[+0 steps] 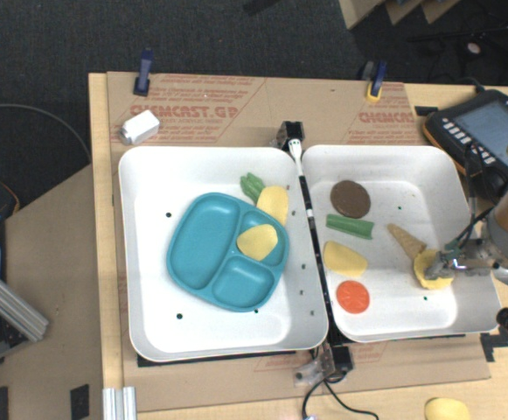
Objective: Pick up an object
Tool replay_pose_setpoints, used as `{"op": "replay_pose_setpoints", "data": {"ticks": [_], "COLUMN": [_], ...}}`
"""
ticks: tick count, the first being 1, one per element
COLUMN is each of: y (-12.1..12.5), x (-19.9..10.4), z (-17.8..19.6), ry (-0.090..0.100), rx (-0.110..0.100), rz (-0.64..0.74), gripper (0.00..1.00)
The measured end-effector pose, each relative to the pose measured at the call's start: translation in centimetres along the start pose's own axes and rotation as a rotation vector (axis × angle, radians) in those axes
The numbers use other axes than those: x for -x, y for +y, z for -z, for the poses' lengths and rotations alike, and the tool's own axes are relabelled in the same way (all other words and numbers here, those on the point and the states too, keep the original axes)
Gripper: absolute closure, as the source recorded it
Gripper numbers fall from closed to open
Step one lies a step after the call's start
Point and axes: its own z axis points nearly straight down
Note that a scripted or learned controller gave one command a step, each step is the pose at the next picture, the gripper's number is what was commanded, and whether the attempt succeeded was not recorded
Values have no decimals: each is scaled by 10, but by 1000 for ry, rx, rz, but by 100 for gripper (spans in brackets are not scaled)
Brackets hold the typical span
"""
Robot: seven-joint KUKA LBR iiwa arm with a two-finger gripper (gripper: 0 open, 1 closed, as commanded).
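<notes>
Reaching in from three o'clock, the arm [507, 234] has its claw [450, 265] low over the right bin [393, 160], at that bin's four o'clock side. Whether the claw is clenched or released cannot be told at this size.

Nearest to it is a small yellow piece [430, 272], which lies touching or just under the claw tip, on its nine o'clock side. A tan cone-shaped piece [404, 237] runs from that yellow piece toward ten o'clock, its long axis slanting up and away from the claw. So the likely target sits directly ahead of the claw, and the coming move probably needs only a short descent and closing, not a sideways reach.

Other choices lie farther toward nine o'clock in the same bin: a brown disc [351, 198], a green bar [350, 226], a yellow wedge [344, 258] and an orange-red round [352, 297]. Across the divider, the left bin [149, 261] holds a blue compartment tray [205, 252].
</notes>
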Motion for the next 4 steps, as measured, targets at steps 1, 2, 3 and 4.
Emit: {"op": "replay_pose_setpoints", "data": {"ticks": [1, 2, 3, 4], "y": [107, 49, 9, 1], "x": [-48, -162, -233, -243], "z": [95, 96, 96, 247], "ry": [0, 11, 9, 8], "rx": [5, -18, -19, 6], "rz": [12, 11, 8, 7], "gripper": [100, 100, 100, 100]}}
